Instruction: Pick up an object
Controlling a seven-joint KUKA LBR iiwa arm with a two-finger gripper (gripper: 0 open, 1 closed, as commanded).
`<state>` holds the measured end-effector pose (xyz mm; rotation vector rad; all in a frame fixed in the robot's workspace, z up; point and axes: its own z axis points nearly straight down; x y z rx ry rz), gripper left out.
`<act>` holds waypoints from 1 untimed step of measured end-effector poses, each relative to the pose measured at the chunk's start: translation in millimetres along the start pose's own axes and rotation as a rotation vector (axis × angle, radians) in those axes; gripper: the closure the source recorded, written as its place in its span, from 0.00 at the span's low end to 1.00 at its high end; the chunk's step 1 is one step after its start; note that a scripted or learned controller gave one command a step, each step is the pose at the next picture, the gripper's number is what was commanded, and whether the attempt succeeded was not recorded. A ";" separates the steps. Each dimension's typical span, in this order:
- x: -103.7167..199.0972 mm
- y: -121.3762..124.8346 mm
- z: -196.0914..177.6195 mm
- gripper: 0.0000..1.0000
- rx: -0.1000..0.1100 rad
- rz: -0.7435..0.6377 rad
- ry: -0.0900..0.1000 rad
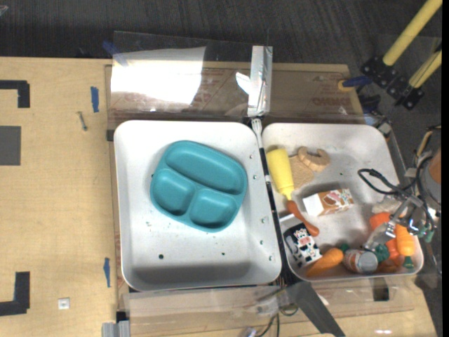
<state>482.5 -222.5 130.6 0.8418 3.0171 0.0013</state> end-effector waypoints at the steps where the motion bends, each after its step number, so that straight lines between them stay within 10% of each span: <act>1: -0.5 1.4 42.3 0.00 -0.001 -0.120 -0.003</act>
